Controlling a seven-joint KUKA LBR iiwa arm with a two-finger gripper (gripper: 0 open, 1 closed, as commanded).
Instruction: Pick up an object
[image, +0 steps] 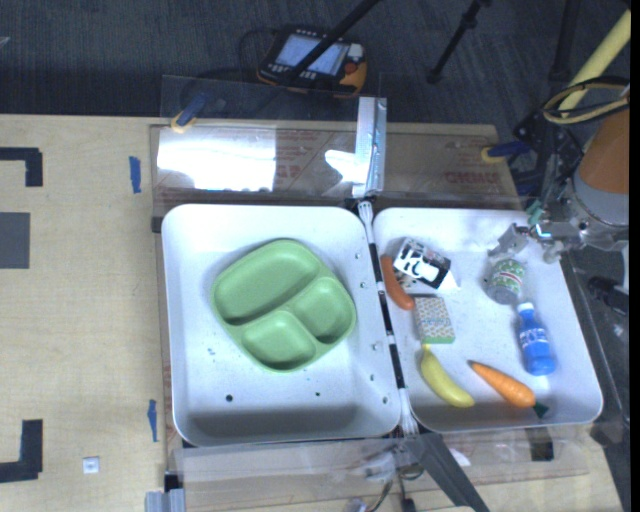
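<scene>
So nearest the camera in the right bin (585, 400) there's a yellow banana (444, 379) and an orange carrot (503, 384) lying side by side along the front edge, both well down-frame from the gripper (530, 233). A bit further in, a blue bottle (535, 342) lies just below the gripper, and off to its left there's a speckled sponge (434, 320). Further back again, a clear round container (506, 279) sits almost right under the gripper, just beside it, with a black-and-white box (420, 265) and an orange-red thing (395, 283) over to the gripper's left by the divider. The gripper itself hangs over the bin's back right corner, and honestly can't tell how it's set. The left bin (190, 380) has a green divided plate (284, 303), well apart from the gripper.
</scene>
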